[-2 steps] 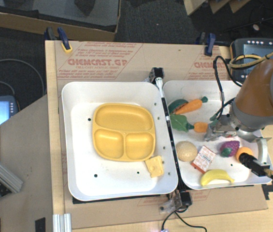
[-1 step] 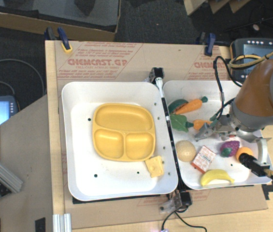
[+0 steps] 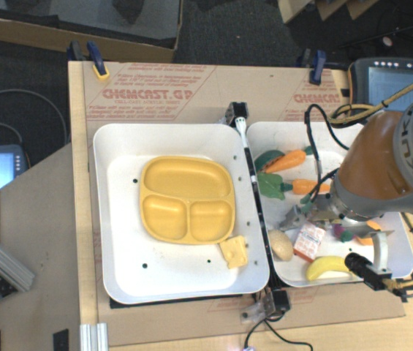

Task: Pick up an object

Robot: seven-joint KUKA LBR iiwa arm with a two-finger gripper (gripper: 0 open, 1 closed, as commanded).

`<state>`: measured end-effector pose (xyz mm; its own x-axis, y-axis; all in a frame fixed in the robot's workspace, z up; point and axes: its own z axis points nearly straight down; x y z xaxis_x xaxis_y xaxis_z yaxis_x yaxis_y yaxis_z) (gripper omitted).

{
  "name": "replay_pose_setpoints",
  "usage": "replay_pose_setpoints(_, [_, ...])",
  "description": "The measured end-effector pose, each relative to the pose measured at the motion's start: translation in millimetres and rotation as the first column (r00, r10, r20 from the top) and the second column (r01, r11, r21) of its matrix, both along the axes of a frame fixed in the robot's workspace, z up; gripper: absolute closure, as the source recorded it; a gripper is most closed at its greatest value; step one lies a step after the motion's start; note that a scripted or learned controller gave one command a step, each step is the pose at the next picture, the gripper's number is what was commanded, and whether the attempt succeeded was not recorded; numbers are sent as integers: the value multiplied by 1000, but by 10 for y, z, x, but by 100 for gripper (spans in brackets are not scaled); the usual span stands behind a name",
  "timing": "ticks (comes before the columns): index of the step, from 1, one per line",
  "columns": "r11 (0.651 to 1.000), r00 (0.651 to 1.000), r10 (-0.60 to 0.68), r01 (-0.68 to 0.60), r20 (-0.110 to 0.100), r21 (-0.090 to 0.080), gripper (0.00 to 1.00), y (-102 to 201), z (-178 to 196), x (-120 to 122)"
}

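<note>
Arm w/ orange band [image 3: 373, 152] reaches over the right bin [image 3: 285, 133]; its wrist covers most of that bin's middle. The gripper [image 3: 310, 212] sits low among the toys near the bin's centre, but it's dark and mostly under the wrist, so can't tell how far apart the fingers are, or whether anything is between them.

Step in hand, by my read: descent/grasp attempt in the right bin, nothing shown lifted yet.

Candidates in the right bin:
- carrot [image 3: 288, 161], orange w/ green top, toward the far-left corner
- 2nd carrot [image 3: 310, 186] w/ a green leafy piece [image 3: 270, 185] just beside it, at the left wall
- small red-and-white packet [image 3: 308, 241], just below the gripper, closest thing to it
- potato-like beige lump [image 3: 281, 246] at the left wall, near edge
- banana [image 3: 327, 268] along the near edge
- small orange/purple bits by the right side, partly hidden, can't ID

Left bin [image 3: 111, 218] holds a yellow divided plate [image 3: 188, 198] at centre and a cheese wedge [image 3: 234, 251] touching the plate's near-right corner.

Next move, judged: close on whatever's under the tips (likely the packet), then lift straight up and check it comes clear of the bin floor. Clutter is tight there; neighbours may get nudged or a flat packet may slip.
</note>
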<state>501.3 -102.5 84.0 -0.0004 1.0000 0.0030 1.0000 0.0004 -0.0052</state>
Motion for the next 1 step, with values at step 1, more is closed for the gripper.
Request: replay_pose_setpoints(1, [1000, 1000, 4, -4, 13, -5, 0, 57, 12, 928])
